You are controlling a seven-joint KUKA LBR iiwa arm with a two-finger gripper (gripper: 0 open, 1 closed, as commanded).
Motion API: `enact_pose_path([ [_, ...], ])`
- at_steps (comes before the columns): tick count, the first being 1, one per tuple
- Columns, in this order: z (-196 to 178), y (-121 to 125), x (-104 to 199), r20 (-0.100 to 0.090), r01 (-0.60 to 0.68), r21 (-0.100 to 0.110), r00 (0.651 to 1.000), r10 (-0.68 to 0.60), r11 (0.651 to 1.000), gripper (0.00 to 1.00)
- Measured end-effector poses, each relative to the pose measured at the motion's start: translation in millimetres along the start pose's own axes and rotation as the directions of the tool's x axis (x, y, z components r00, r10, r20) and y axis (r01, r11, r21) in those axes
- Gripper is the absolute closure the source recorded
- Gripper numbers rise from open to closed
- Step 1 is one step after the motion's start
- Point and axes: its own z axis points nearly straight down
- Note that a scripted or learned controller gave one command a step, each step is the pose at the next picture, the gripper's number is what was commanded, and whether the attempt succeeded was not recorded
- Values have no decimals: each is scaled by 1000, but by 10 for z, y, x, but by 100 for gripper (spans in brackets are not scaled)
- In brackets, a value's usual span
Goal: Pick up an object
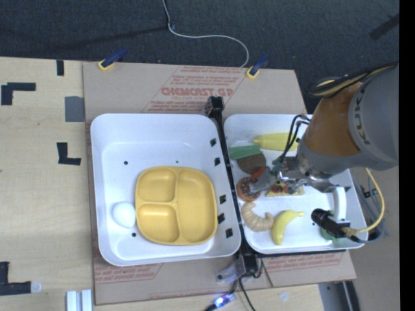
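Cardboard covers the surface (194, 89) under two white bins. Left bin (107, 141) holds a yellow tray (176, 205) with a white ball (123, 214) just beside it. Right bin (295, 241) holds a banana (284, 224), a shrimp (256, 219), a corn cob (275, 140) and a green piece (244, 151). My hand (269, 181) is low in the right bin, over a reddish item (248, 188). How far it is spread, or whether it grips anything, I cannot tell.
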Motion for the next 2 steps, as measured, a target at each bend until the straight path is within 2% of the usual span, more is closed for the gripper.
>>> enact_pose_path([
  [1, 382, 30, 6, -3, 1, -11, 1000, -1, 1000, 0],
  [2, 213, 87, 72, -12, 8, -25, 1000, -8, 1000, 100],
])
